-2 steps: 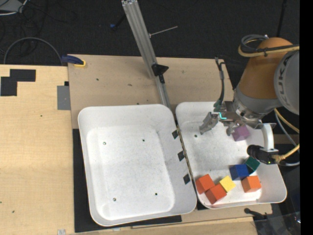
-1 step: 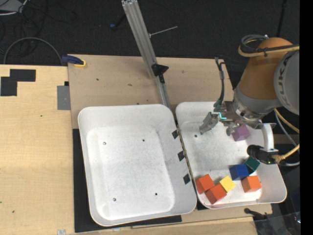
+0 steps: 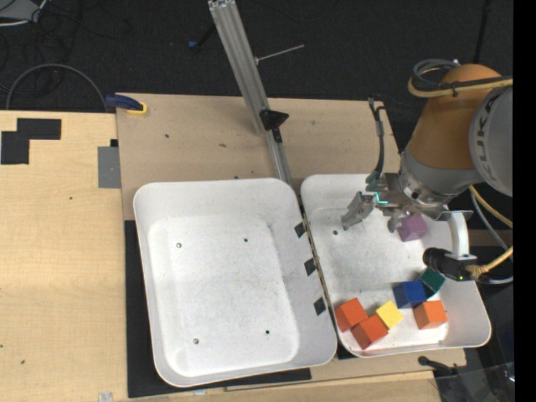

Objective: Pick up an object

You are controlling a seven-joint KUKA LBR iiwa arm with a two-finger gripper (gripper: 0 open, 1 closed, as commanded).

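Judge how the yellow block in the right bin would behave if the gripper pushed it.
The yellow block looks rigid and flat-faced, so it would probably slide, not roll. It seems to touch the orange block, so a push may shove both.

**Grey KUKA arm with orange band and cabled wrist**

The arm (image 3: pixel 469 132) has a rounded grey shell bearing part of the dark "KUKA" lettering, with a broad orange band (image 3: pixel 452 120) above the wrist. Grey cables (image 3: pixel 431 72) loop over the top of the band, and a thin dark cable runs down beside it. The gripper (image 3: pixel 368 208) is grey metal with a small teal-green light at its base.
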